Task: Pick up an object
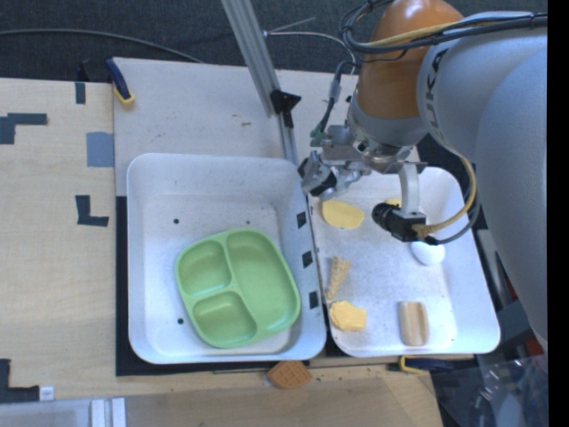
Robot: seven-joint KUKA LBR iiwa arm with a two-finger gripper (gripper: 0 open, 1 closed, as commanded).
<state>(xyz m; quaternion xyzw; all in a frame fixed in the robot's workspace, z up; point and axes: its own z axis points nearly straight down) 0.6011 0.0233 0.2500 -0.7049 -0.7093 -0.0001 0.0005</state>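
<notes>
The grey arm (462,87) is sweeping in from the right and leaning over the tabletop (53,238), its orange band sitting high above the wrist. Below it the left bin (151,185) is carrying a green divided plate (236,286), while the right bin (471,327) is carrying the small pickings. The end effector (322,178) is hanging at the back of the right bin, right by the wall the two bins share, and whether it is spread or pinched together I cannot tell from this angle; nothing is showing in its grip. Just beside and below it a flat yellow piece (342,214) is lying on the bin floor, the likeliest target. Nearer the front, a tan wedge (338,277), a yellow chunk (348,316) and a tan cylinder (412,322) are lying well apart, and a white egg-shaped object (428,253) is resting near the hanging cable. The risks, as I am reading it: a descent this near the dividing wall could be clipping the rim, and a piece that flat could be sliding away instead of lifting.
</notes>
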